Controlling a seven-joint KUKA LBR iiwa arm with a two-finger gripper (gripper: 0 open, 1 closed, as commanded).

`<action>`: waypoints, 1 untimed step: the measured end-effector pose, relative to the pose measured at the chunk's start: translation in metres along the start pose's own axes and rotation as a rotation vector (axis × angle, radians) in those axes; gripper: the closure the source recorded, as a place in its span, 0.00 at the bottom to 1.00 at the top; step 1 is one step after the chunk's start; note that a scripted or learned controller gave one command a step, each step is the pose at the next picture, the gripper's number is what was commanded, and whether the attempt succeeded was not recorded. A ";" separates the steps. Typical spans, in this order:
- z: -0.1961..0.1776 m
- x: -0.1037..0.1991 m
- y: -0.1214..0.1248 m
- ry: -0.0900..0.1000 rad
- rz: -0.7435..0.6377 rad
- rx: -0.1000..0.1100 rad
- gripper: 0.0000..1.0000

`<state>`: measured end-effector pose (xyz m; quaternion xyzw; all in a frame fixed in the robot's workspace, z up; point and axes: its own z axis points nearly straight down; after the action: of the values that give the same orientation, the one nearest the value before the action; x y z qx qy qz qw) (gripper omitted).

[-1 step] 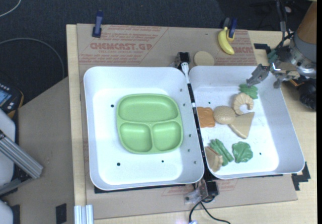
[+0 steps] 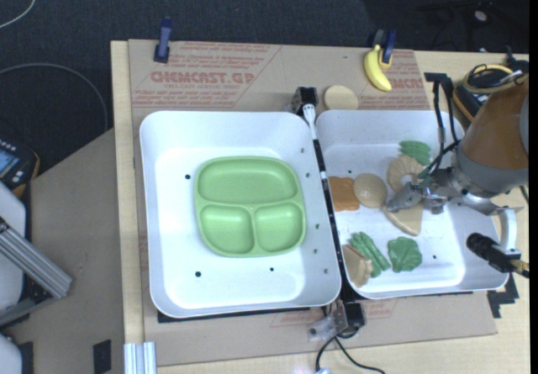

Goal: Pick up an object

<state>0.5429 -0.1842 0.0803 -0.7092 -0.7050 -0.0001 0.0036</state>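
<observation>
Fixed overhead view of two shallow white bins on the bench. The claw [image 2: 412,194] is low in the right white bin [image 2: 437,280], right over a tan wedge-shaped toy food piece [image 2: 406,219], which lies just below its tips in the view; whether the claw is released or clenched cannot be told. Nearby lie a beige round bun [image 2: 369,189], an orange block [image 2: 342,193], green bean pods [image 2: 370,250] and a green leafy piece [image 2: 404,254]. The left white bin [image 2: 168,280] holds a pale green three-compartment plate [image 2: 249,204].
</observation>
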 end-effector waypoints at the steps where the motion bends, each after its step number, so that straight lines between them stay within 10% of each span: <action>1: -0.160 -0.015 -0.033 -0.012 -0.003 -0.019 0.00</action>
<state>0.5104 -0.2001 0.2404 -0.7081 -0.7060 -0.0026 -0.0072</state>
